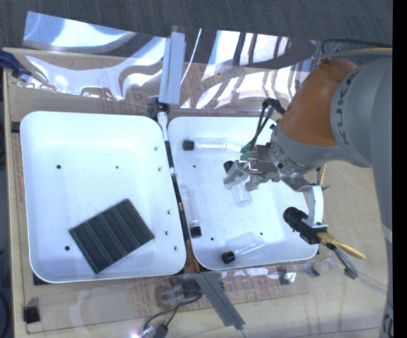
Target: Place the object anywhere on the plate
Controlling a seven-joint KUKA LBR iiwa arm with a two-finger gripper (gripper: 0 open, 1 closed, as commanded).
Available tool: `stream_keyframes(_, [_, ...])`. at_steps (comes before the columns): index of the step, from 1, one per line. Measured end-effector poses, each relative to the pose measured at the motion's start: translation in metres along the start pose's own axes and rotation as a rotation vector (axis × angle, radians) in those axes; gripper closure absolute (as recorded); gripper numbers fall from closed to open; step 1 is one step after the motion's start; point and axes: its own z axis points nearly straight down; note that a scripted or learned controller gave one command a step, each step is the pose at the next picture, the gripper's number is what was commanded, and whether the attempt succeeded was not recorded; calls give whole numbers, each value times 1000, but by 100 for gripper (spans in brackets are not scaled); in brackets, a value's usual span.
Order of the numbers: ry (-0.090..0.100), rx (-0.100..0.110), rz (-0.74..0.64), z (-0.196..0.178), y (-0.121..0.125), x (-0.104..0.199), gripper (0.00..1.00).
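Two clear tubes [240, 244] lie in the right bin [210, 259].

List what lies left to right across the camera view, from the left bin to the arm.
Left bin → dark ribbed plate → right bin → black-capped clear tube → gripper → arm's orange band.

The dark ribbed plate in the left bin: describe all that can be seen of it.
The plate is a flat, dark grey rectangle with raised ribs running along its length, matte, maybe plastic or rubber. It lies flat on the floor of the left bin, in the near part, turned at a slant to the bin's walls. Nothing rests on it or touches it; the gripper is over the right bin, well apart from it.
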Motion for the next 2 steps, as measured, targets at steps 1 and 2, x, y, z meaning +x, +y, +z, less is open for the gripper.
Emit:
stream_keyframes(1, [1,-1,-308,19,46,73,100])
stream_keyframes(2, [3,1,-206,13,118,177,100])
